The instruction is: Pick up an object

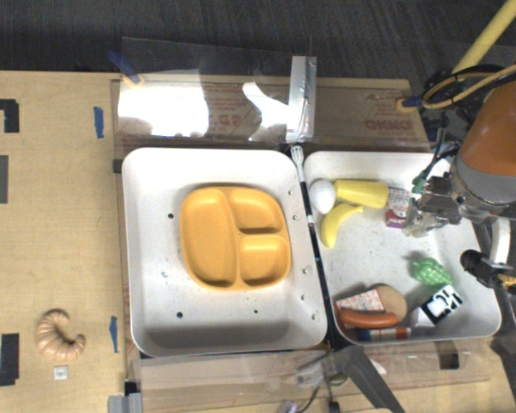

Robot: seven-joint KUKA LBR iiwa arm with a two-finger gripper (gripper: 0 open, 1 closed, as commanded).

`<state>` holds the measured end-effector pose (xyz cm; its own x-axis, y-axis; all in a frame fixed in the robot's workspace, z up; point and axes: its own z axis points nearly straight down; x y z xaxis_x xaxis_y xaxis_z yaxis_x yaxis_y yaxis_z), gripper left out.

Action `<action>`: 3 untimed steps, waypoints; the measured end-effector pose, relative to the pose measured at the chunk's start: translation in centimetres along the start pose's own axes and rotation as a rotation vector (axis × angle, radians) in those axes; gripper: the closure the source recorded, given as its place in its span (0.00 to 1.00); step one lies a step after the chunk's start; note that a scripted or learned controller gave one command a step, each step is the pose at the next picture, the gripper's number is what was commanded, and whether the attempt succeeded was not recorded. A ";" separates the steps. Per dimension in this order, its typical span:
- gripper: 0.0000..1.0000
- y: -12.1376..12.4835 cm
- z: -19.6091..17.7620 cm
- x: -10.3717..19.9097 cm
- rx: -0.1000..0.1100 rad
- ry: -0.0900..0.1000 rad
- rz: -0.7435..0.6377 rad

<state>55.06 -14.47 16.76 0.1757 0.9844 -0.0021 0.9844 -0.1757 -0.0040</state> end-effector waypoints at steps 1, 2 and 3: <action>1.00 -3.1 8.2 -7.9 -0.011 -0.002 0.016; 1.00 -2.8 -3.7 -1.9 -0.007 0.000 -0.364; 0.00 -2.9 -3.5 -2.0 -0.004 0.000 -0.362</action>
